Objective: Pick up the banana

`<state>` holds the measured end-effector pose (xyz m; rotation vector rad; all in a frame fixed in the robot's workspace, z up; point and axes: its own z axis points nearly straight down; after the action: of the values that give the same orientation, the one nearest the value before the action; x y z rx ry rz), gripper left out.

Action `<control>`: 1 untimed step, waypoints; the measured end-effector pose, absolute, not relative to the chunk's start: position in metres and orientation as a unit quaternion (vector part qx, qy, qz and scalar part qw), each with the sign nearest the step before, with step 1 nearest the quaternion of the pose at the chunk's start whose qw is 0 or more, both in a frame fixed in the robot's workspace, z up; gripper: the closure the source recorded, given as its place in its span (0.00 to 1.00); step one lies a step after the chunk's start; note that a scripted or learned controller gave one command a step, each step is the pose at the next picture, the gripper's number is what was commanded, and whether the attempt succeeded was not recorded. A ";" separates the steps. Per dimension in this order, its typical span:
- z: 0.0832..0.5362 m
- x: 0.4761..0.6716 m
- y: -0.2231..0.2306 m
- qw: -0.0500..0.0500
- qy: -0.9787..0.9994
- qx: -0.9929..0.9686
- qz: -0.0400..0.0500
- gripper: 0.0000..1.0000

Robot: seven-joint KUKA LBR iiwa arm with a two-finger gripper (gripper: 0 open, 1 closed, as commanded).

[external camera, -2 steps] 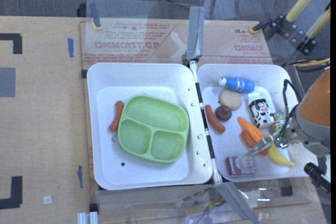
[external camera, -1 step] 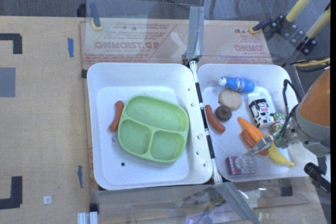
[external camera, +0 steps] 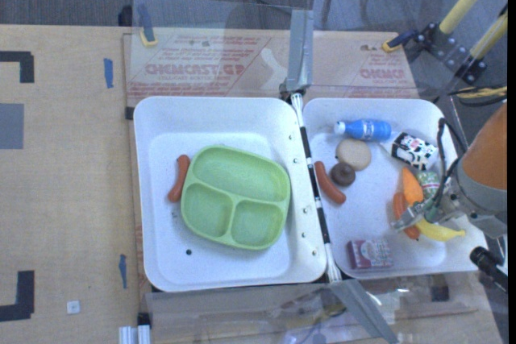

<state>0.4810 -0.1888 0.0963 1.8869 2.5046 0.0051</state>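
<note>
We are looking at an evenly, brightly lit scene, with light falling from overhead and casting only faint, soft shadows. The two shallow white plastic bins [external camera: 153, 197] are glowing almost washed out. Pale reflections are streaking the clear plastic sheeting [external camera: 258, 20] along the bench's far edge. Fine detail is staying slightly soft and grainy throughout.

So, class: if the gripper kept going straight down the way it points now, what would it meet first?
Probably the banana, lying right under the gripper in the right bin, beside the carrot. Depth is hard to judge from above.
</note>
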 end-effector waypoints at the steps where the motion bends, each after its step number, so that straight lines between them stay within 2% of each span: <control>1: 0.195 0.508 -0.116 0.001 0.711 0.703 0.000 1.00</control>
<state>0.5082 -0.1155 0.1951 2.2068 2.2341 0.0007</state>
